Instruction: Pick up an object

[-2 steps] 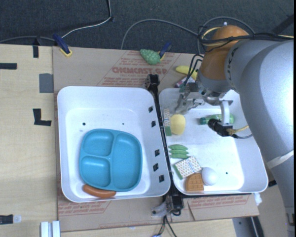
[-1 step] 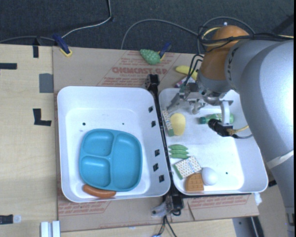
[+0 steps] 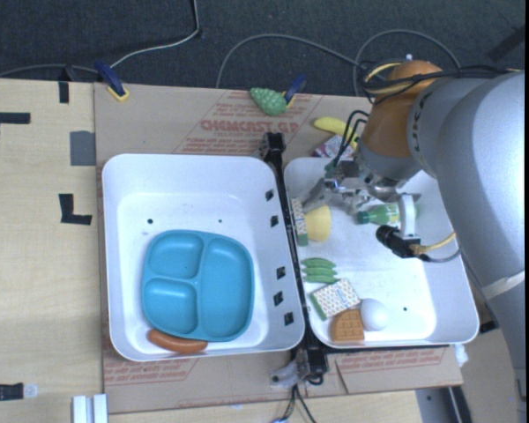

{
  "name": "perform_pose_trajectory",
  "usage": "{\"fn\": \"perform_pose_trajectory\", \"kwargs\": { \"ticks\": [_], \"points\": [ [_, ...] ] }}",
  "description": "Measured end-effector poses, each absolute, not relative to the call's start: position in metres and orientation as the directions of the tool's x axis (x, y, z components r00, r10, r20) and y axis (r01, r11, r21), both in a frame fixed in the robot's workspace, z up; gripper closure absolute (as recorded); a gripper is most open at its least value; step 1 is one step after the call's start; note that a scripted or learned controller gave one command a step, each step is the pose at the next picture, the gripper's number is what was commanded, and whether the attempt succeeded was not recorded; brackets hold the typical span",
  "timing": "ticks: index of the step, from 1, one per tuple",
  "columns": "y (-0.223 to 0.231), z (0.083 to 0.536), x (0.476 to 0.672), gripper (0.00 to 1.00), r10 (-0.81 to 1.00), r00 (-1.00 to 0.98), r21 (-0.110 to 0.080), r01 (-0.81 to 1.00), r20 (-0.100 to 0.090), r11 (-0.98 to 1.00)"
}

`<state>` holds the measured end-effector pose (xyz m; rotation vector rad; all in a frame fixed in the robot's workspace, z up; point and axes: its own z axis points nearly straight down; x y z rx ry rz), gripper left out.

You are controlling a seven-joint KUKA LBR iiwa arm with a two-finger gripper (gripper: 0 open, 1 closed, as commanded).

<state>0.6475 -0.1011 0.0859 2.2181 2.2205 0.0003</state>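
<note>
My gripper (image 3: pixel 332 189) reaches down into the upper left part of the right bin (image 3: pixel 441 311). It hangs just above a yellow toy food piece (image 3: pixel 319 224) that lies by the bin's left wall. A green bottle-like piece (image 3: pixel 379 213) lies just right of the gripper, partly under the wrist. Lower in the same bin lie a green pea pod (image 3: pixel 317 269), a checked cracker (image 3: pixel 333 298), a white egg (image 3: pixel 374 314) and a brown waffle (image 3: pixel 346 327). I see nothing held.
The left bin (image 3: pixel 123 192) holds a blue divided plate (image 3: pixel 198 285) and an orange sausage (image 3: pixel 176 342) at its front edge. Behind the bins, on the cardboard, lie a green toy (image 3: pixel 269 100) and a banana (image 3: pixel 331 125). The grey arm (image 3: pixel 476 157) covers the right side.
</note>
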Motion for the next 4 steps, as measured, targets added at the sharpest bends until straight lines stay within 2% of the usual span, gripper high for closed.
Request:
{"fn": "perform_pose_trajectory", "kwargs": {
  "ticks": [2,3,4],
  "points": [
    [-0.097,0.086,0.637,0.0,1.0,0.002,0.005,1.0,-0.006,-0.002],
    [-0.111,0.086,0.639,0.0,1.0,-0.002,0.003,1.0,-0.001,0.002],
    [-0.114,0.086,0.659,0.0,1.0,-0.003,0.002,1.0,0.0,0.003]
  ]
}}
